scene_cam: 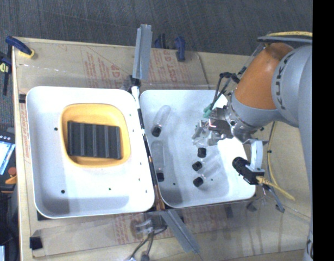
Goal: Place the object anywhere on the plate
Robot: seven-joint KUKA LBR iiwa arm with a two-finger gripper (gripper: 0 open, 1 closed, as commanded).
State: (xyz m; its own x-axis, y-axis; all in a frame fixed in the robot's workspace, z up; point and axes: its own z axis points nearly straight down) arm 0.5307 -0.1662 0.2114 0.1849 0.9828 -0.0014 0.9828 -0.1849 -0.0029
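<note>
White plastic bins sit side by side on the bench, and the left bin [42,145] holds the plate [95,136] — a yellow, rounded-square dish lying flat near that bin's middle. A dark ribbed insert [94,140] with raised bars fills the plate's inner area.

To the right of the plate, across the seam where the two rims meet, is the right bin [177,192]. Several clear bottles with black caps lie scattered in it. One bottle [159,120] lies closest to the plate, near the seam and toward the back. Another bottle [157,162] lies along the seam toward the front, its black cap at the front end. Further right of the plate, three black caps line up roughly front to back in the middle of the right bin; the frontmost cap [197,182] belongs to a clear bottle that is hard to outline against the white floor.

Well to the right of the plate, the grey arm [275,86] with its orange band reaches over the right bin. Its gripper [203,136] hangs low above the rearmost of the three caps — whether the fingers are apart or together cannot be told, and nothing can be seen held between them.
</note>
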